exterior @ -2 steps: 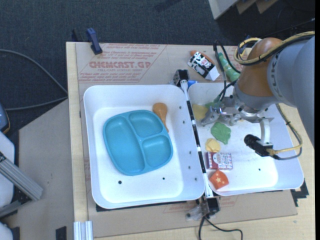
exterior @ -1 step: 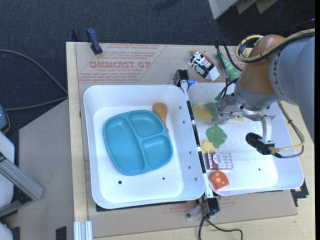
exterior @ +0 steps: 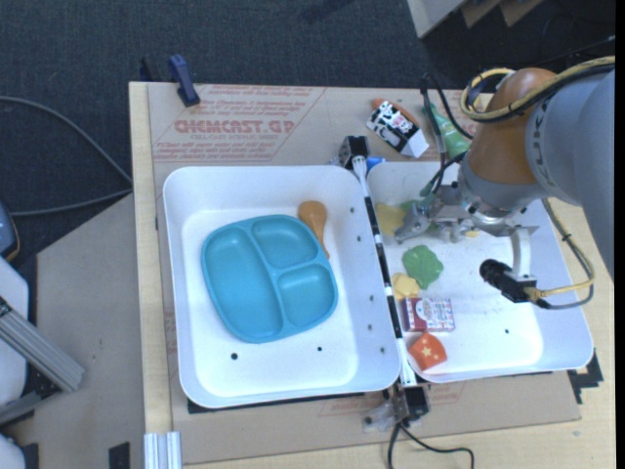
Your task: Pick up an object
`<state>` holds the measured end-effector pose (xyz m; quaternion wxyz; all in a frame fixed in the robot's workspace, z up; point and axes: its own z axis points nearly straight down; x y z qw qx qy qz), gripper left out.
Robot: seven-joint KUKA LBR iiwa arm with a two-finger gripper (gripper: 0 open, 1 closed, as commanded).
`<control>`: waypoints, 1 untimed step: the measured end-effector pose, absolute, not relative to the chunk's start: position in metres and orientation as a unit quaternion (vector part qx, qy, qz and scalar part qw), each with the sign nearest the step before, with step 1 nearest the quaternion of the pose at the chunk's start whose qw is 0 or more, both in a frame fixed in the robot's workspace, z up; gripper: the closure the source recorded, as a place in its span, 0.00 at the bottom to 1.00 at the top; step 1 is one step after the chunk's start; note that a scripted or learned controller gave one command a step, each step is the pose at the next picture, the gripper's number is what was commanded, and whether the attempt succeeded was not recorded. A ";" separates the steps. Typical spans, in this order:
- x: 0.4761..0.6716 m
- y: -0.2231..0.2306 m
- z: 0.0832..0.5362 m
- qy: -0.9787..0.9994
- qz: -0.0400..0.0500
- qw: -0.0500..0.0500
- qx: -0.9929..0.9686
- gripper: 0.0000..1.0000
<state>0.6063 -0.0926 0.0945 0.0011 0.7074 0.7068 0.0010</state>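
Green object (exterior: 423,263): we see it in the right bin (exterior: 547,350), just below the gripper.
Worktop (exterior: 244,125): brown board over dark carpet.
Left bin (exterior: 186,262): holds a blue divided plate (exterior: 269,277).
Gripper (exterior: 444,225): low over the right bin; grip state we cannot tell.

Left bin (exterior: 190,291) holds a blue divided tray (exterior: 269,277) with an orange-brown piece (exterior: 313,217) touching its 1 o'clock edge. Right bin (exterior: 547,345): hand (exterior: 444,225) low over a green object (exterior: 423,263); yellow piece (exterior: 405,285), red-and-white packet (exterior: 431,315) and red item (exterior: 428,352) toward 6 o'clock.
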 end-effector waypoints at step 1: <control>0.645 -0.094 0.085 0.707 0.000 0.001 0.707 0.00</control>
